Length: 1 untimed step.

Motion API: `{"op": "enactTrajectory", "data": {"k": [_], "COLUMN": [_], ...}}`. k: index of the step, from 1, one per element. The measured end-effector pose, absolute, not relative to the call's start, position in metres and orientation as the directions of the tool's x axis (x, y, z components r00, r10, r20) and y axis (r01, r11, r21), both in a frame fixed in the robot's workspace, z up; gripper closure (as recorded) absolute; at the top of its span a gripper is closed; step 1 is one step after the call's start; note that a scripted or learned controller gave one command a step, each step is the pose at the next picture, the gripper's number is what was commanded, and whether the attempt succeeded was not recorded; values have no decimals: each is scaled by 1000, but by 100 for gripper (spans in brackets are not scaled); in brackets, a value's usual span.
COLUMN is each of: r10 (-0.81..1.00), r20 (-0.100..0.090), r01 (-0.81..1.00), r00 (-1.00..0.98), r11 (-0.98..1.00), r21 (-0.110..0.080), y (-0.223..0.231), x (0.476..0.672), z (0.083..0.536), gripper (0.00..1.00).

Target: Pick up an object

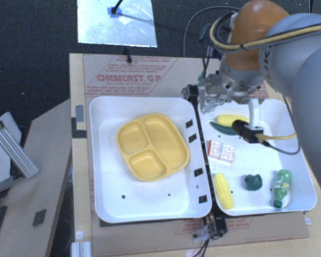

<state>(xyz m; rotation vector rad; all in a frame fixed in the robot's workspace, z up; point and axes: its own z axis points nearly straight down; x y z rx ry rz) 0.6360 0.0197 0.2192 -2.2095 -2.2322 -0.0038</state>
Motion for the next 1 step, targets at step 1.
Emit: {"op": "enactTrajectory", "data": {"k": [1], "r10": [1000], "r20": [3], "r01": [1000], "r00": [-11], "r11": [11], "r21": [3], "y": [74], "x": [635], "z": [231], "gripper": [100]}}
